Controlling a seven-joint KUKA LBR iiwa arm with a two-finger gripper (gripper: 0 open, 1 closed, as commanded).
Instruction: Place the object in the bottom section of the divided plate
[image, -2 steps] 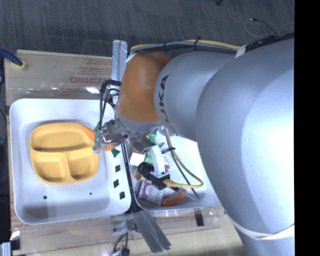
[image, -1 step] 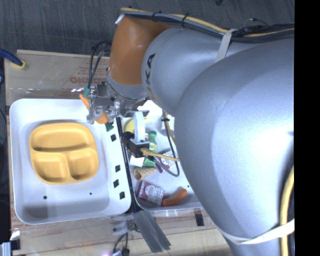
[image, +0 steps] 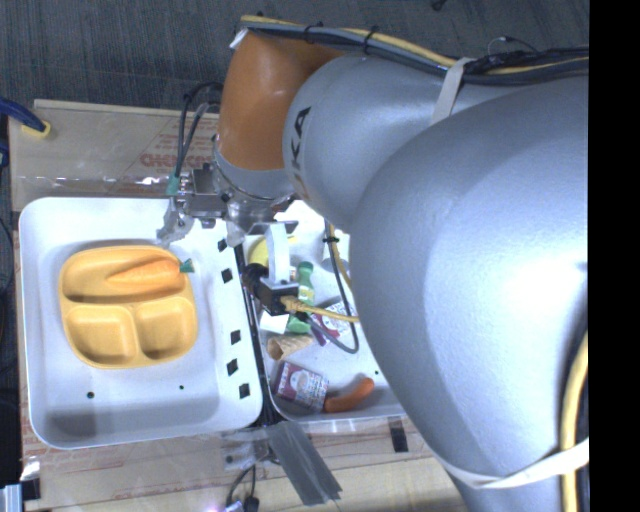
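Lighting even, moderately bright; mild glare on arm (image: 470, 250) shell; soft shadow in left bin (image: 60, 400) near corner; arm's near bulk slightly soft-focused, picture grainy

a single fixed camera hangs above the surface (image: 100, 130) and looks down on it at a slant, taking in both white bins. the left bin (image: 40, 400) lies nearly whole in view, its yellow divided plate (image: 120, 330) seen from almost straight overhead. the right bin (image: 340, 420) is largely covered by the arm (image: 470, 250), which enters from the right side and, being close beneath the lens, looms large and fills much of that half. the far edge of the surface sits toward the top of the frame, the near edge along the bottom.
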